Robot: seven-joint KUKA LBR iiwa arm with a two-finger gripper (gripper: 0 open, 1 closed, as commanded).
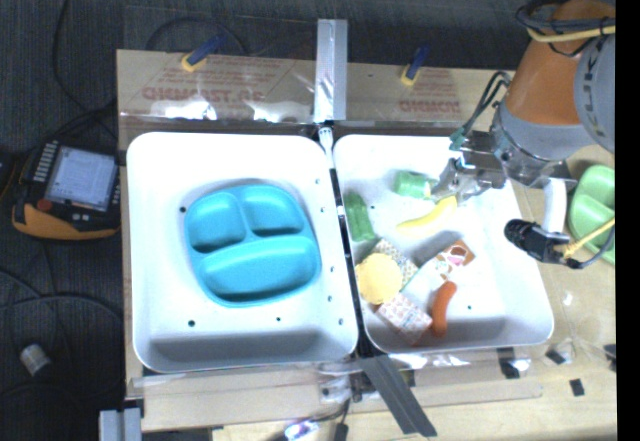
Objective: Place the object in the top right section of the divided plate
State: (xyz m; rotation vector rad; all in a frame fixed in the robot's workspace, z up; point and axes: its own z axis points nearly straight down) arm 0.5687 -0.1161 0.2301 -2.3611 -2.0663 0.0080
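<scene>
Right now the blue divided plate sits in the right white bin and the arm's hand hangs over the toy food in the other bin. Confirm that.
Wrong bin: the camera view shows the blue divided plate in the left white bin. The arm's hand hangs over the toy food in the other, the right bin.

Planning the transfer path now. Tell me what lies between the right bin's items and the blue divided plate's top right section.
The two bins' raised rims meet between the right bin and the plate; anything carried must clear them. The top right section holds nothing. The pincer is above the banana.
</scene>
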